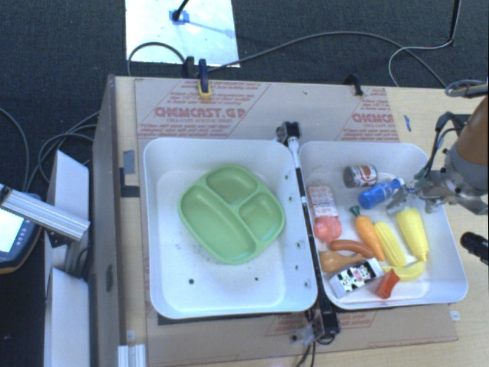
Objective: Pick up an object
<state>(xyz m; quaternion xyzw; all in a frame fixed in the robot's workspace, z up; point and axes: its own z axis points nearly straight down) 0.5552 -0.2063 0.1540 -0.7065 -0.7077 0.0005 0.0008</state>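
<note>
The right bin (457, 275) holds several toy foods. Among them are a small can (361, 176), a blue bottle (377, 194), an orange carrot (369, 235), a corn cob (388, 242), a yellow squash (412, 232), a sausage (352, 246), a pink piece (328, 227), a striped packet (322, 200), a black-and-white carton (355, 277) and a red piece (387, 284). My gripper (422, 192) hangs over the bin's right side. It sits just right of the blue bottle's cap and above the squash. Nothing shows held in it.
The left bin (172, 251) holds a green divided plate (231, 212). A ridge (302, 205) joins the two bins. Cables run across the bench's back edge, and a black clip (474, 245) sticks out at the right.
</note>
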